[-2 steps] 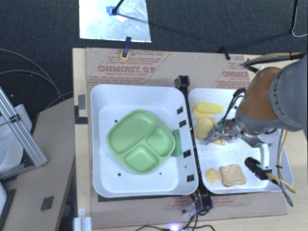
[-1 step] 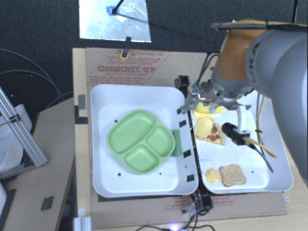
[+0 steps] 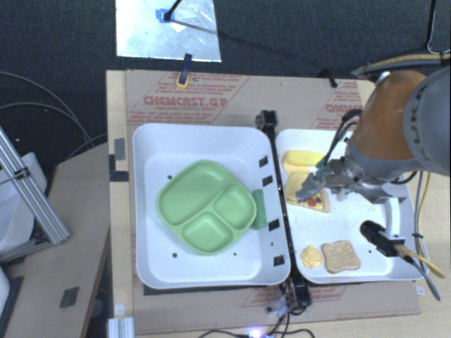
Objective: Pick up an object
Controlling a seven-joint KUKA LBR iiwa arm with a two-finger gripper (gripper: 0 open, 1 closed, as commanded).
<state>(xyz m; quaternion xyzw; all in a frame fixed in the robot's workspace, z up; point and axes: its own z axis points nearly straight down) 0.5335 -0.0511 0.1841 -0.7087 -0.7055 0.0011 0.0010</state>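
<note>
With the gripper (image 3: 308, 191) low in the right bin (image 3: 366, 270) and its jaws' state impossible to tell, the pizza slice toy (image 3: 317, 203) lies directly beneath, so centre over it before closing squarely.

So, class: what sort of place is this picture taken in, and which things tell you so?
Most likely a robotics lab test bench, not a kitchen. A robot arm reaches over two white bins, toy food such as a slice of toast lies in one, and loose cables trail across the floor.
</note>
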